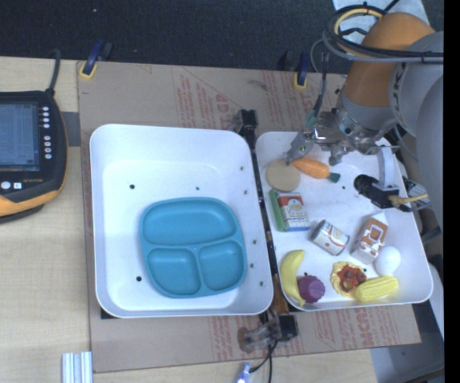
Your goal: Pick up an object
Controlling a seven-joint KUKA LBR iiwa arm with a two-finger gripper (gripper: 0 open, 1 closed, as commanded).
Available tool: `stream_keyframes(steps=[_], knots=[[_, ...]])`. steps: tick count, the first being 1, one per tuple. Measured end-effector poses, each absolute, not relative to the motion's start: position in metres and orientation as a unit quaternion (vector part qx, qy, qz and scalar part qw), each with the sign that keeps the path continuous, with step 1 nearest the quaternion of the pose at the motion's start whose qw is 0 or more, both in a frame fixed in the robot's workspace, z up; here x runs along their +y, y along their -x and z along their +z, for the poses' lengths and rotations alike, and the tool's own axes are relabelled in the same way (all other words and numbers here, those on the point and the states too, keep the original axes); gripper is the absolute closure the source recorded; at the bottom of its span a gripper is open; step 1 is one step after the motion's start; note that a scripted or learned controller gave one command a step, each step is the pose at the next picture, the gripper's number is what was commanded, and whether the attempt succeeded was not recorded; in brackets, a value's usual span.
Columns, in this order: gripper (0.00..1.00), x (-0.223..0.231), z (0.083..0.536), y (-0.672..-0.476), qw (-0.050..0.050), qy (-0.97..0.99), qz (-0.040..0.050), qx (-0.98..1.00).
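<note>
End effector (pixel 319 146) low over the far end of the right shallow white bin (pixel 418 238); whether its fingers are spread or closed cannot be made out.

Orange plastic carrot (pixel 312 167) lies just under and beside the end effector, next to a round tan disc (pixel 283 175). Nearer in the same bin: green-and-red carton (pixel 291 211), small silver can (pixel 329 237), orange-and-white box (pixel 371 238), white egg (pixel 389 259), yellow banana (pixel 291 273), purple plastic piece (pixel 311 287), yellow corn cob (pixel 376 289). Left shallow white bin (pixel 118 162) holds a blue three-compartment plastic tray (pixel 192 244). Black tablet controller (pixel 13 146) rests on the counter (pixel 22 294) at far left.
</note>
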State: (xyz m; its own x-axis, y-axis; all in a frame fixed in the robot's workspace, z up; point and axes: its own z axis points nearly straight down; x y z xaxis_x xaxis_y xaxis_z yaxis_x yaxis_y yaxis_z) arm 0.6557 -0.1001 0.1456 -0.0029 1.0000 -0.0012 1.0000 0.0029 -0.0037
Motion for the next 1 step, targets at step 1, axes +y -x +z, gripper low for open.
stream_keyframes(steps=[1], knots=[[0.0,-0.0413,0.1923,-0.5926,0.001,0.705,0.0017,-0.709]])
